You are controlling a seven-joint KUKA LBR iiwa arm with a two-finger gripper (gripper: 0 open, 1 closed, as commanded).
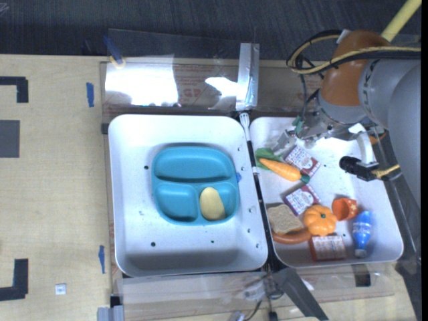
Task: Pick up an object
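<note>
Bench, two white bins. Gripper [299,129] low at 11 o'clock of right bin [394,239], jaw state unreadable. Nearest candidate: carrot [281,169], toward 7 o'clock of it, untouched; clutter likely forces corner approach.

Both white bins [127,199] appear smooth, glossy plastic. Blue tray [194,182]: matt plastic. Bench top [50,199]: pale, wood-grained, matt. Bottle [362,231]: clear, shiny plastic.
</note>
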